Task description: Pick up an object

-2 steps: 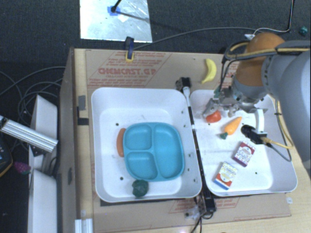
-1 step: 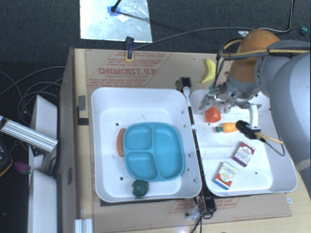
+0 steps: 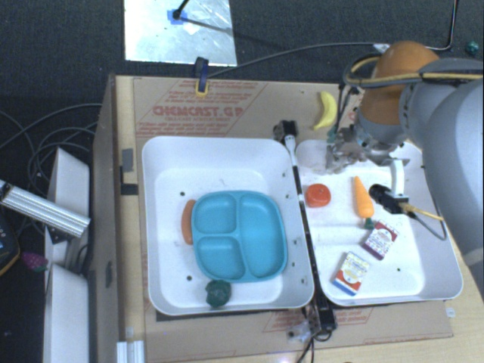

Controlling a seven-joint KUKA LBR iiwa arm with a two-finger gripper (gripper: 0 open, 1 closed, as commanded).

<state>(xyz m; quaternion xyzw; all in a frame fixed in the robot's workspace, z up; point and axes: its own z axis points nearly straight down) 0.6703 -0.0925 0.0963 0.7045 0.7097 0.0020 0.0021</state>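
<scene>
Far to the gripper's left, in the left bin (image 3: pixel 162 203), a blue divided plate (image 3: pixel 238 234) lies flat. An orange sausage-shaped piece (image 3: pixel 186 221) lies against the plate's left edge, and a dark green lump (image 3: pixel 218 293) sits just below the plate, near the bin's front wall.

The right bin (image 3: pixel 431 278) holds the rest. Below and a little left of the gripper, a round red-orange piece (image 3: pixel 318 196) lies close to the wall between the bins. A yellow banana (image 3: pixel 327 110) stands above and just left of the gripper, at the bin's far edge. The gripper (image 3: pixel 345 156) hangs low over the far left corner of the right bin, beneath the grey arm (image 3: pixel 446 119); whether it is open or closed cannot be told, and nothing can be seen held in it.

Below and right of the gripper lies an orange carrot (image 3: pixel 362 196), pointing roughly front to back. Further toward the front, well apart from the gripper, a small white, red and blue box (image 3: pixel 352 272) lies on the floor of the bin, with a dark red packet (image 3: pixel 380 240) just beside it to the upper right.
</scene>
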